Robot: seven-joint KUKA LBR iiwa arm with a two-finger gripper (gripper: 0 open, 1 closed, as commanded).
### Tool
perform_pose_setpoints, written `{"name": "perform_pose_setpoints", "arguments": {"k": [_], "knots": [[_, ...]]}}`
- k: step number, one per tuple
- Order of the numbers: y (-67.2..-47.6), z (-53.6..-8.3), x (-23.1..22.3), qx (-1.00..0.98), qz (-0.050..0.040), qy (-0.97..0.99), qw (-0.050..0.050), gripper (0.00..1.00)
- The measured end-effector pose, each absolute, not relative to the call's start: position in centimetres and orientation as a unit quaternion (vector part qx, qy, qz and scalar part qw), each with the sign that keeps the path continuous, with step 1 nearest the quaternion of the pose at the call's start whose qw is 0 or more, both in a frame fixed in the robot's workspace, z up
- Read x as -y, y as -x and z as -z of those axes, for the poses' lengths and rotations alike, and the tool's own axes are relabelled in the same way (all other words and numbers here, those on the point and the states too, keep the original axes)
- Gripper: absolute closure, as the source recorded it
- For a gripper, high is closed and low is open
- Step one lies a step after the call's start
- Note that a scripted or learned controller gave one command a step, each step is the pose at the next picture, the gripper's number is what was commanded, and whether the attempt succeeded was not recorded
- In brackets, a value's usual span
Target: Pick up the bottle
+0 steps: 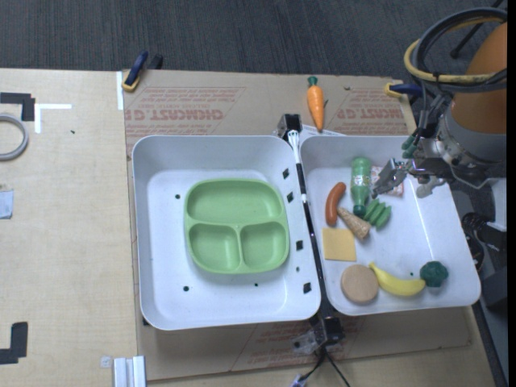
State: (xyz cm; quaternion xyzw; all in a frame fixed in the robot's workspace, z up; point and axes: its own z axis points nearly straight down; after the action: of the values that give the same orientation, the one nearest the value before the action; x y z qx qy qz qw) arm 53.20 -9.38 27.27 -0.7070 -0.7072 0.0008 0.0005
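Reaching in from the right, the grey arm hangs over the right-hand bin, its orange band bright beneath a loop of black and yellow cable. The tool sits low over the bin, just right of the bottle; I cannot tell how it is set. The bottle, green and lying in the upper part of that bin, has nothing visibly clamped on it. Around it lie toy foods: a red sausage to its left, a cluster of green pods below the tool, a cone, a yellow cheese slice, a round tan biscuit, a banana and a piece of broccoli at the lower right.

The left bin holds a pale green divided tray. Both bins rest on sheets of brown cardboard with red printing, laid on a light wooden tabletop marked with black tape pieces. A toy carrot lies on the cardboard above the bins, and a blue-and-yellow clamp grips the far edge. Beyond the tabletop is dark grey carpet.
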Motion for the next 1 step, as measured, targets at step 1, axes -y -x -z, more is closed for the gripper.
{"name": "perform_pose_setpoints", "arguments": {"k": [1], "knots": [[-53.24,-28.2,9.42,0.707,-0.0012,0.707,0.0,1.0]]}}
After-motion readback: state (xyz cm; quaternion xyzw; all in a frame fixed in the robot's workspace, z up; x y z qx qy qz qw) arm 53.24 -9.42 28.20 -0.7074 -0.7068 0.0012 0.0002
